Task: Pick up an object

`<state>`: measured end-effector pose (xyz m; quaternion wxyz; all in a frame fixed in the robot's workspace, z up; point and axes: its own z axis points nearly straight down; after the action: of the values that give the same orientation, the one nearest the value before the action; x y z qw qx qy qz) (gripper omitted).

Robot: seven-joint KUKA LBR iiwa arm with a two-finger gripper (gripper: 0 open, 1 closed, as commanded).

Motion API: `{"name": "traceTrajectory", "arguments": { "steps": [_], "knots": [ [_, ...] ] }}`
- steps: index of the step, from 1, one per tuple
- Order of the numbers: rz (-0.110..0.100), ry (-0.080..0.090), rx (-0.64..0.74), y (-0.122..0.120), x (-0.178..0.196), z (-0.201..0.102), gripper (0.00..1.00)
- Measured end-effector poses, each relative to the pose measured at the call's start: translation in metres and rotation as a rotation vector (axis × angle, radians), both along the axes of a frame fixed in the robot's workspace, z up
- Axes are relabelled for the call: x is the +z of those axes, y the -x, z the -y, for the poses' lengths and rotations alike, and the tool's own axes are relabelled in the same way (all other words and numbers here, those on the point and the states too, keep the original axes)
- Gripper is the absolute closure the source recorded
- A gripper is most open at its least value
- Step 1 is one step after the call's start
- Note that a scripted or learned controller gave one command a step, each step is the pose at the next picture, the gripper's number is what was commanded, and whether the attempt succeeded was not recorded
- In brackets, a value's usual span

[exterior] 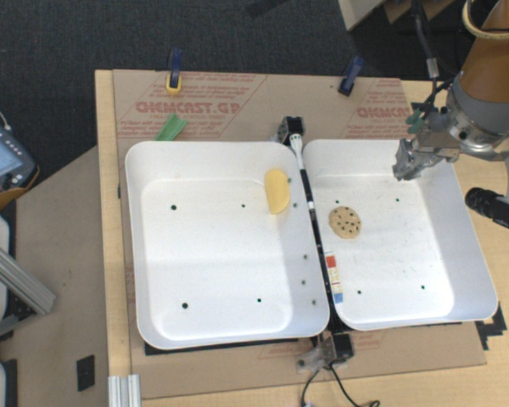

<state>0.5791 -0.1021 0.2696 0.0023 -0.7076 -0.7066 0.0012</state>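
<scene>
Two white bins [153,253] sit on a tan board printed with red lettering [187,106]. One holds a pale yellow piece [277,191], the other a tan cookie [345,222] speckled with dark dots.

brown bench [119,227] bears two white bins [144,253], green scrap [171,127].

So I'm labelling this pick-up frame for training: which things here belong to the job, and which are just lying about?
Job:
- round chocolate-chip cookie, right white bin
- yellow oblong piece, left white bin
- grey two-finger gripper, above the right bin's far edge

Lying about:
- green strip on the cardboard sheet
- two blue clamps
</scene>
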Motion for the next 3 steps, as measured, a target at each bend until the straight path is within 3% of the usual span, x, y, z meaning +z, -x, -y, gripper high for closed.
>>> {"name": "traceTrajectory", "arguments": {
  "steps": [1,2,3],
  "knots": [
    [-0.002,-0.001,-0.002,0.053,-0.035,0.007,1.0],
    [0.001,0.0,-0.001,0.102,-0.023,0.012,1.0],
    [0.013,0.001,0.008,0.099,0.044,-0.048,1.0]
  ]
}}
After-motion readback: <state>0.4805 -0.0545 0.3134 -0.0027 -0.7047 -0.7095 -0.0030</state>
